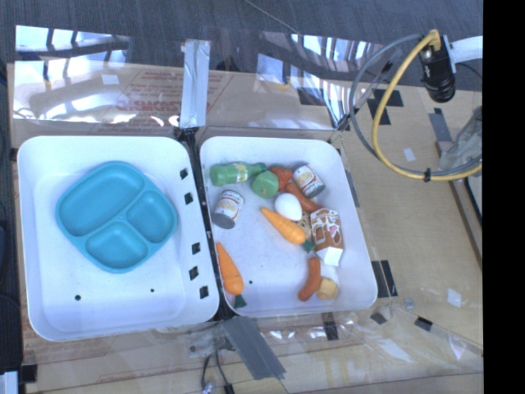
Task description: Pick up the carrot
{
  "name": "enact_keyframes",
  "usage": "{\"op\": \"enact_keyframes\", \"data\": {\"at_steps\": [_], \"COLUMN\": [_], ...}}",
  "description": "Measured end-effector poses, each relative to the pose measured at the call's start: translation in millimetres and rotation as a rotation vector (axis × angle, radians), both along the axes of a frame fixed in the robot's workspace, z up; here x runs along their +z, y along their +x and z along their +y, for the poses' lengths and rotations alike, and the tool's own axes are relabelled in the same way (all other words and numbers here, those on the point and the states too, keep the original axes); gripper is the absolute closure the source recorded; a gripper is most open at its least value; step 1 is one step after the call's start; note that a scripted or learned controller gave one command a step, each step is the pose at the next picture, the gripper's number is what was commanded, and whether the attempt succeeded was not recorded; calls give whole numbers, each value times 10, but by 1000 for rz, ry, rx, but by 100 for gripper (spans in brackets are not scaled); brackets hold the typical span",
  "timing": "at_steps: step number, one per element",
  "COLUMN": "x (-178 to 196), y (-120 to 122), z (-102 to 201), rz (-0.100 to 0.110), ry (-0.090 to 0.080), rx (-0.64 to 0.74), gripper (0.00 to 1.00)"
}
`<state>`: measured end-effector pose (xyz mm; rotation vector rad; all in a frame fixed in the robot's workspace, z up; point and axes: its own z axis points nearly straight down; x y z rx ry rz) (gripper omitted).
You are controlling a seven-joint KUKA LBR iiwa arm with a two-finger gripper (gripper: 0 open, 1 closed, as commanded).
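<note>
Two white bins sit side by side on the table (410, 220). Left bin (49, 302): one blue divided plate (116, 215), lying flat. Right bin (271, 298): assorted toy food. Two carrots here. One carrot (283, 225) lies near the bin's centre, pointing up-left, just below a white egg (288, 206). Second carrot (230, 274) lies along the left wall near the bottom corner, green top toward the bottom edge. Also a small can (228, 208) left of the egg, a second can (308, 180) toward the top right, green items (264, 184) near the top, a printed box (326, 229) and a sausage (310, 279) on the right side. A yellow cable (385, 97) loops at upper right over the table. End effector state: cannot tell.
</note>
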<state>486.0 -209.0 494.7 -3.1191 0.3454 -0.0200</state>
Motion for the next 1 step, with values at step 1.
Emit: {"op": "enact_keyframes", "data": {"at_steps": [1], "x": [-42], "y": [717], "z": [11], "rz": [10], "ry": [7], "rx": [26], "gripper": [100]}}
